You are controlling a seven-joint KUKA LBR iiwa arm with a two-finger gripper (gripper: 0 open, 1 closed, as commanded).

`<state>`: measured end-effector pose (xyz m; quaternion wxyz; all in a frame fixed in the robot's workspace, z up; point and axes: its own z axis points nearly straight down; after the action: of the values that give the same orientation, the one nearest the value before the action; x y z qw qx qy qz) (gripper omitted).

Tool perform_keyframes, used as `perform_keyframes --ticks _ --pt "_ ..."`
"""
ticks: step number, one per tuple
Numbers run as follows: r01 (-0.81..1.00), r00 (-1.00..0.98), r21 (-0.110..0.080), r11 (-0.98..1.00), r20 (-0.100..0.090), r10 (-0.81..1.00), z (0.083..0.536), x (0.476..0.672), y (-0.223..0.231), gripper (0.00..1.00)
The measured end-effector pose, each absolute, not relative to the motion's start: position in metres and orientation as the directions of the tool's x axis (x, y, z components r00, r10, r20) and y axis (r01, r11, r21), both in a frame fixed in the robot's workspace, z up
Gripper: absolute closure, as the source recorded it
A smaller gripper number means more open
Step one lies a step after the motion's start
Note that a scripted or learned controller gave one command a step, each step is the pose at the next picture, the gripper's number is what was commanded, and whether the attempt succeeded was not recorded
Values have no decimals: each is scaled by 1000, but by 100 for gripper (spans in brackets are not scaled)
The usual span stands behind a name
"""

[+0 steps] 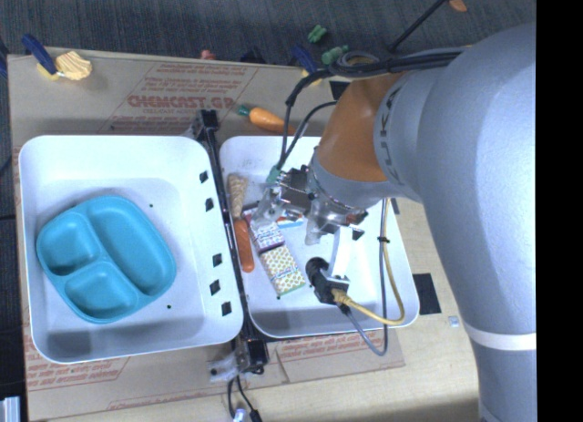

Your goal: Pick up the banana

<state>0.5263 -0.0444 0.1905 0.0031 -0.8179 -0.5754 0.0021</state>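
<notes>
Banana hidden or unclear; one blue plate (105, 256), two white bins (55, 160).

From my remote station this read as a robotics lab. A grey industrial arm with an orange band (364, 138) reached over two shallow white plastic bins (36, 165) clamped side by side on a brown cardboard-covered bench (173, 92). Black and yellow cables (387, 311) trailed across it. Dark carpet (137, 1) lay beyond, scattered with small toy pieces (68, 66).
</notes>
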Motion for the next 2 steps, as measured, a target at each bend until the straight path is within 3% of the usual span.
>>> perform_keyframes --ticks 1,2 --pt "968 250 -7 -250 -1 968 191 475 60 0" --pt "870 493 -5 -493 -3 870 192 475 157 0"
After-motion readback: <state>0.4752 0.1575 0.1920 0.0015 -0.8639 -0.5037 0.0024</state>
